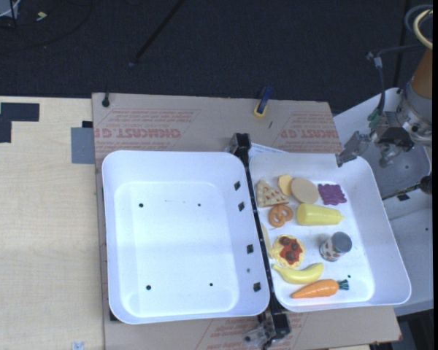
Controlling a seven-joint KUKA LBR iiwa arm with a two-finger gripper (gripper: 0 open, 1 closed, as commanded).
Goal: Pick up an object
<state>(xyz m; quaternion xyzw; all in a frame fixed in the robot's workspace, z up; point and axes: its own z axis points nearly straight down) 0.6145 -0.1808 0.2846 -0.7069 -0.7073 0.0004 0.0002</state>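
Camera view: carrot (320, 289) far below tool (385, 138).

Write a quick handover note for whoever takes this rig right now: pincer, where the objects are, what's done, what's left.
Pincer: hovering at the far right corner of the right bin, holding nothing; finger state unclear.
Objects, all in the right bin: carrot, banana, small can, mini pizza, pretzel, yellow corn-like piece, purple piece, round cracker.
Left bin: no objects moved into it.
Done: nothing picked yet.
Left: descend, grasp one object, lift.
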